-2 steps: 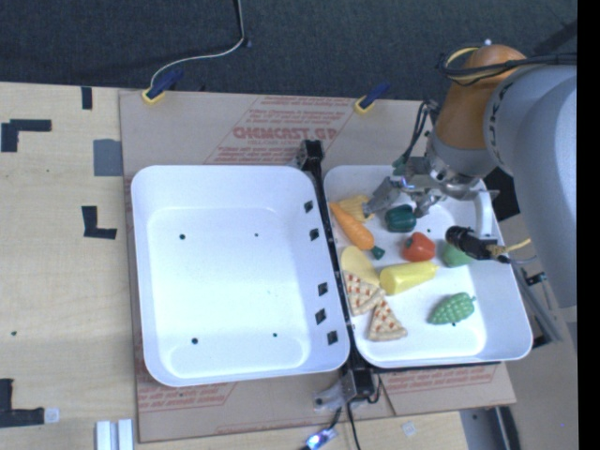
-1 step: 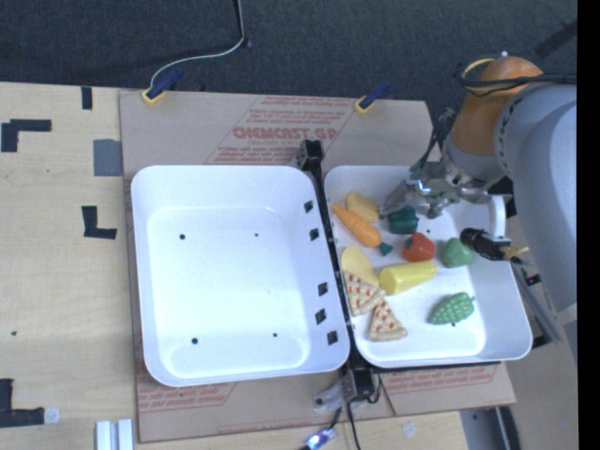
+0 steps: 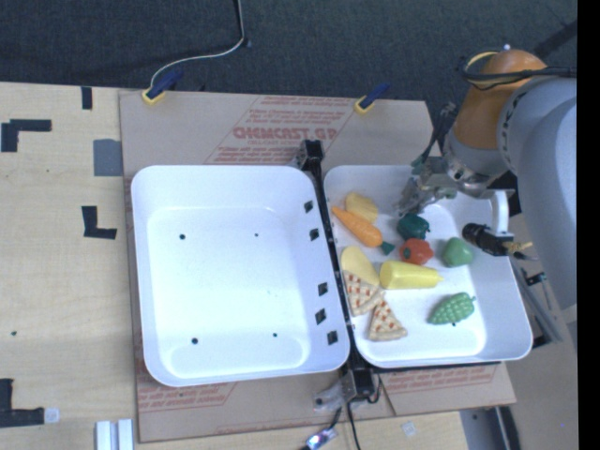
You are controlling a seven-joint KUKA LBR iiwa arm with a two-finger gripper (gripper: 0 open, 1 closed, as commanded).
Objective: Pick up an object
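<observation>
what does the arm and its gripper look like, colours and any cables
The arm is bulky and rounded, light grey, with an orange band above the wrist. The gripper is a small dark metallic assembly below it. A thin dark cable runs along the wrist's left side, and a black-and-white fitting sits beside it.

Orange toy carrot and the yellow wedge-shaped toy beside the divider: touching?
Apart. The camera view shows a strip of white bin floor between the orange toy carrot and the yellow wedge-shaped toy below it in the right white bin.

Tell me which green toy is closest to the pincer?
The dark green one, right below the pincer. The light green pepper and bumpy green grapes lie farther away.
</observation>
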